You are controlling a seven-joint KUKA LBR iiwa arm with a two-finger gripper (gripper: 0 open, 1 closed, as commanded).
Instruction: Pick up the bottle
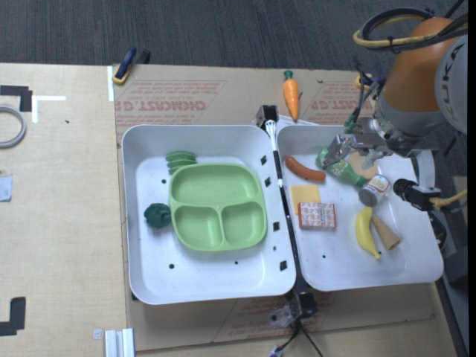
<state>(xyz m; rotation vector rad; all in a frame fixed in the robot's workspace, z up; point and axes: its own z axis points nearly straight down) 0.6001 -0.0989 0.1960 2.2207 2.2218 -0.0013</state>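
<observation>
A green bottle (348, 170) lies on its side at the back of the right bin (416, 270). My gripper (339, 152) hangs directly over the bottle's left end and covers part of it. Green shows on both sides of the gripper. Just to the right, a small white container (375, 188) with a red label and grey cap lies tilted.
The right bin also holds a sausage (305, 169), a yellow cheese slice (305, 195), a red cracker box (317, 215), a banana (364, 233) and a brown cone (386, 233). In the left bin (149, 274) are a green divided plate (217, 206) and green toy vegetables (157, 214). A carrot (290, 93) lies behind the bins.
</observation>
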